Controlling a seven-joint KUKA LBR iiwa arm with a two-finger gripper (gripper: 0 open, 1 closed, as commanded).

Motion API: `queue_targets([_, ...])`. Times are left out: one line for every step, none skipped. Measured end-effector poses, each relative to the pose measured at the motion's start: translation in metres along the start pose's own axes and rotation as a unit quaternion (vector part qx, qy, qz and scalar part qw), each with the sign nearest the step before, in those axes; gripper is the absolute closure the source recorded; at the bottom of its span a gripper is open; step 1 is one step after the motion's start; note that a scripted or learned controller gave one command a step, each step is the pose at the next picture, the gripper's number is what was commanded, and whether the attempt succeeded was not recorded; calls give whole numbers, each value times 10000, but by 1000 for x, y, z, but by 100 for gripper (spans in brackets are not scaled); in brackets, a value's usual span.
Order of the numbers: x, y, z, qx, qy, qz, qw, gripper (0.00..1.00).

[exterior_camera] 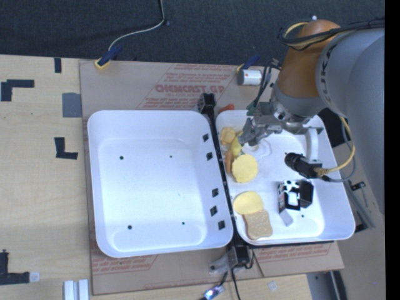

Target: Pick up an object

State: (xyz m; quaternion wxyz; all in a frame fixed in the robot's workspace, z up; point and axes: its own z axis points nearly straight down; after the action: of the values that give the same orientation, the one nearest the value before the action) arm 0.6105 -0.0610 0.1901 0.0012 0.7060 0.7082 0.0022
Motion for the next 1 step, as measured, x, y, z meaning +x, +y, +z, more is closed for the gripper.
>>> queue_targets([-2, 0, 6, 30, -8, 6, 10000, 0])
